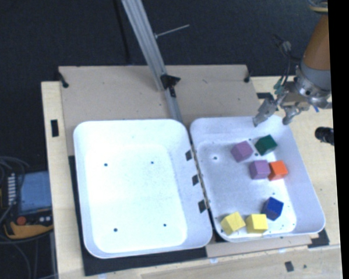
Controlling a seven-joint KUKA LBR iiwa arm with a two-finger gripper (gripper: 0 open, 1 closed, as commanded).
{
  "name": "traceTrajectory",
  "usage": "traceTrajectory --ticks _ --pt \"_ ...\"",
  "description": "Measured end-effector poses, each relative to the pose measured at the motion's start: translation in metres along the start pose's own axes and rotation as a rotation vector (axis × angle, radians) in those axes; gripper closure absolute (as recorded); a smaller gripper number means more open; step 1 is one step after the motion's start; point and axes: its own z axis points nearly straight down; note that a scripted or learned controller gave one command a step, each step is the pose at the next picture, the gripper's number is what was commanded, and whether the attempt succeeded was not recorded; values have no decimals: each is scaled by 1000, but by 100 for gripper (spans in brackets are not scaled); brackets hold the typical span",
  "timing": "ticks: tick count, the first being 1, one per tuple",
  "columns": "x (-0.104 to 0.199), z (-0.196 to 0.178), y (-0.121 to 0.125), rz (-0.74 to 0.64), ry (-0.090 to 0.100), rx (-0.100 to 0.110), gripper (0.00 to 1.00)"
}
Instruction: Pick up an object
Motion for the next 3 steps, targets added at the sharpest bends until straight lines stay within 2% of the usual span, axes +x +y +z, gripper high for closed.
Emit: traceTrajectory --ticks 1,2,3 --pt "-4 62 3 0 0 0 0" --pt "-5 101 4 0 -2 -6 0" --pt "-7 88 5 0 -4 -12 100"
